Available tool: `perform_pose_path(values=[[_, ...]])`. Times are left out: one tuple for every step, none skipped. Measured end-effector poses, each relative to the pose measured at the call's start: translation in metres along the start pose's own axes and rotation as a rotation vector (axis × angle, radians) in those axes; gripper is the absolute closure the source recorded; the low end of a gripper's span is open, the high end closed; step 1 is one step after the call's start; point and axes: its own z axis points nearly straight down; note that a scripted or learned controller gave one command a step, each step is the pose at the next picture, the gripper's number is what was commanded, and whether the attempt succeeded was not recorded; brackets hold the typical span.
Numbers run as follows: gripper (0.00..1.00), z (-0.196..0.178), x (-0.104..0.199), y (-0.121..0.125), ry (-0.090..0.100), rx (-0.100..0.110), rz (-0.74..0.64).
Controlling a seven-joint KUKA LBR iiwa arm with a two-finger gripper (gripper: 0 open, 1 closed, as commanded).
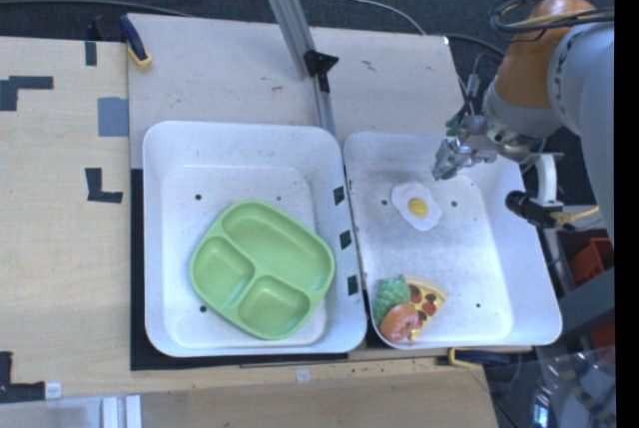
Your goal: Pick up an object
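The gripper (446,164) is seen poised over the right bin (519,316), just up and right of the fried egg (416,207); whether anything is pinched cannot be told. A pizza slice (411,306) is spotted in the near corner, a green tray (262,268) in the left bin (160,216).

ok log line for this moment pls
gripper above right bin, near fried egg | no object held | green tray in left bin

No text, label or number can be read anywhere.
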Motion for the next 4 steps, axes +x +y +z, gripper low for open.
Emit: perform_pose_path(values=[[1.00,-0.050,0.009,-0.004,0.000,-0.001,-0.001],[1.00,-0.093,0.011,-0.005,0.000,-0.001,0.000],[1.00,-0.096,0.058,-0.002,0.002,0.004,-0.004],[1.00,-0.102,0.113,-0.004,0.003,0.004,-0.006]])
